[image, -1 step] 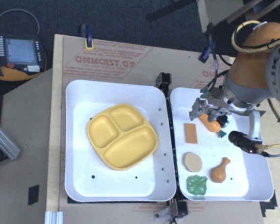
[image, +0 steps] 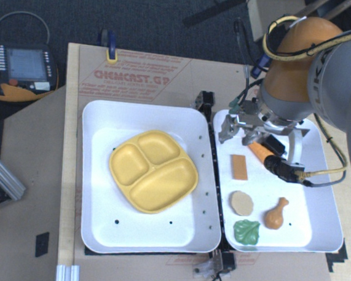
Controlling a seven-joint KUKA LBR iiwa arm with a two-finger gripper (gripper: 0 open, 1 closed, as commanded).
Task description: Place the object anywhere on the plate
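A yellow plate (image: 154, 170) with three compartments lies in the left white bin (image: 103, 123). In the right bin (image: 322, 225) are an orange carrot-like piece (image: 259, 151), an orange-brown rectangular slab (image: 239, 167), a round tan disc (image: 241, 203), a brown drumstick (image: 276, 214) and a green leafy piece (image: 246, 231). My gripper (image: 250, 136) hangs low over the far end of the right bin, directly above the carrot-like piece and partly covering it. Whether it touches the piece is hidden by the wrist.
The arm's orange band and grey body (image: 307, 57) fill the space over the right bin's far side. A black cable (image: 296, 173) trails off the wrist over that bin. A black divider (image: 212, 171) runs between the bins. A handheld pendant (image: 22, 69) sits at the far left.
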